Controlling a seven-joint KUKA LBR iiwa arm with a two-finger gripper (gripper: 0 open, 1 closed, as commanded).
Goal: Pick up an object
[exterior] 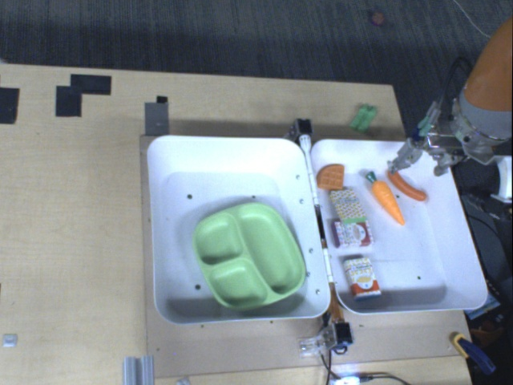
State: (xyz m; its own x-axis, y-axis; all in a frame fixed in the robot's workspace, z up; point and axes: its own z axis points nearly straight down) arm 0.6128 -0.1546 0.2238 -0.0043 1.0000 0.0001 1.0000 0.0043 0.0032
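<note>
green tray (pixel 250 253) | orange carrot (pixel 389 201) | white bins (pixel 172 167) | speckled carton (pixel 348 205)

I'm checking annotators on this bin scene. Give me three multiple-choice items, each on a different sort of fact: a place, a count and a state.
1. Where does the green divided plate lie?
A. In the left bin
B. In the right bin
C. On the bench outside the bins

2. How many compartments does that plate have?
A. One
B. Three
C. Five

3. How does the toy carrot stand to the gripper?
A. Clamped between its fingers
B. Lying on the floor of the right bin, apart from the gripper
C. Hanging in the air under it

Answers:
1 A: the plate rests on the floor of the left bin.
2 B: ridges divide it into two small wells and one large.
3 B: the carrot lies flat beside the small cartons, and the gripper hovers over the bin's far right corner.
</note>
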